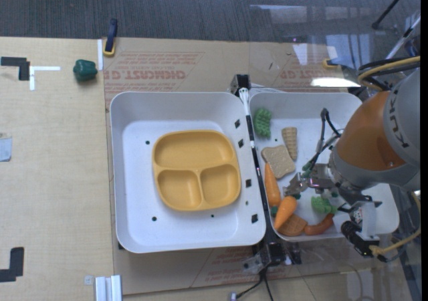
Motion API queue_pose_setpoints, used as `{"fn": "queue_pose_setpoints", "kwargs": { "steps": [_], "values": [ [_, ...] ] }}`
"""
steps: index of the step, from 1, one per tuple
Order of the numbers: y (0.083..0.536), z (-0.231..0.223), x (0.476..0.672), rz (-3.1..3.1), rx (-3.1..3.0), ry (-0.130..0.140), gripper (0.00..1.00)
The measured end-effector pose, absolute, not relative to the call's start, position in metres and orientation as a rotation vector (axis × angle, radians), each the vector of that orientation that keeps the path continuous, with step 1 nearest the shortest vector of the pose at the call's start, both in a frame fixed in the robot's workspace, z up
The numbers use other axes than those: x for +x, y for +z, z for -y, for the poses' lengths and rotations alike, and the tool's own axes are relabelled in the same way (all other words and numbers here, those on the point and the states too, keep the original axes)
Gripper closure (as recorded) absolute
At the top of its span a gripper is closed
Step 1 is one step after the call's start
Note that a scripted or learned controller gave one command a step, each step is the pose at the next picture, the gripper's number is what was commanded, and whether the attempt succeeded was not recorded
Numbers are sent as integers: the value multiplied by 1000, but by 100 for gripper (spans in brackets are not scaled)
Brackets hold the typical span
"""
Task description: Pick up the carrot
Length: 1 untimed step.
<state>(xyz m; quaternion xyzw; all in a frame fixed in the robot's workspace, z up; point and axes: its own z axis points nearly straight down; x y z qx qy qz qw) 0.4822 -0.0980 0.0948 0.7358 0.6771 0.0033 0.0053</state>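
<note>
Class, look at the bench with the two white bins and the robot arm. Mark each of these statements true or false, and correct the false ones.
1. The yellow divided plate lies in the left bin. True.
2. The carrot lies on the yellow plate. False: it lies in the right bin, near its front left corner.
3. The arm reaches over the right bin. True.
4. The plate has two compartments. False: it has three.
5. A green item sits on the bench outside both bins. True.
</note>
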Motion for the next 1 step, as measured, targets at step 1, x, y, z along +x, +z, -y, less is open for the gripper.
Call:
{"fn": "queue_pose_setpoints", "kwargs": {
  "steps": [1],
  "values": [
    [94, 112, 481, -1554, 2723, 11, 0]
  ]
}}
